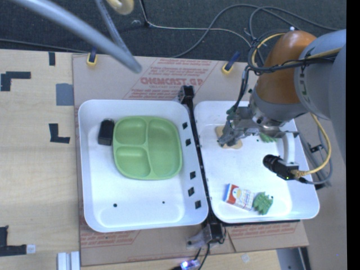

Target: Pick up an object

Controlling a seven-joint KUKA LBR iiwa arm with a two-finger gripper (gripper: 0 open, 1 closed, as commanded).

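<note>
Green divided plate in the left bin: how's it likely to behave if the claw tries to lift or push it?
The green divided plate looks like moulded plastic, so probably stiff and light. It lies flat on the left bin floor, so it should slide rather than roll or tip. Its low rounded rim gives little to pinch; a grasp may well slip. A push leftward would meet the black object beside it.

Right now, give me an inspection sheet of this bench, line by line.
Surface: two white bins, left bin and right bin, on cardboard.
Job's things: tan object under the end effector; small box and green toy at right bin's front.
Clutter: green divided plate with black block beside it, left bin.
End effector: low in right bin, grasp unclear.
Cables: black leads behind bins.
Surroundings: wooden bench.
</note>
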